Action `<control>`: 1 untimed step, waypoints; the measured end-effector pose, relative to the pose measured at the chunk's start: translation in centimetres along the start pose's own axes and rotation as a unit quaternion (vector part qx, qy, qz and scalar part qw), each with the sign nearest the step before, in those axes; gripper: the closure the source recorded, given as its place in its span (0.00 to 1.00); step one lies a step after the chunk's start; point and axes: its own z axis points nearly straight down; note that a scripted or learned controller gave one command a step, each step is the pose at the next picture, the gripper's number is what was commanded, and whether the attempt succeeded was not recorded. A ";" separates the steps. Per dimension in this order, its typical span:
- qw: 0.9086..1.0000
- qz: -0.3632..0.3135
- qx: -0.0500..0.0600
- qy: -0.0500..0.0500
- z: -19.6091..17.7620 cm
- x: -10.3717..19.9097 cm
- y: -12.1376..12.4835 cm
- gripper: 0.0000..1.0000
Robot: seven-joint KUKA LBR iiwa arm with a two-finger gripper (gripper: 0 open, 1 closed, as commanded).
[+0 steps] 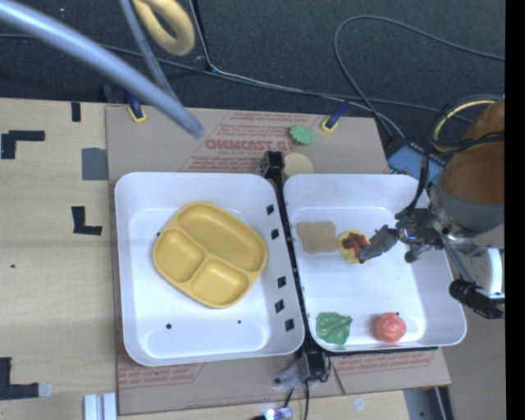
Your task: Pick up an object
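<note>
Beside the yellow-and-red toy (353, 244), our gripper (379, 244) hangs; we cannot tell its state, and it may shove the toy aside.

The arm (476, 176) is cut off at the right, so only its wrist end is seen. The small yellow and red object (353, 244) in the right bin (435, 328) is partly covered by the dark finger (377, 244), and its kind cannot be told. A blurred grey bar (98, 61) crosses the upper left and is cropped by the top edge, as is a yellow loop (168, 25). The tabletop (49, 246) is cropped at the left.
</note>
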 end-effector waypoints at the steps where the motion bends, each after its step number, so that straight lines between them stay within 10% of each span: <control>1: 1.000 -0.002 -0.005 -0.001 -0.5 0.0 0.2 0.00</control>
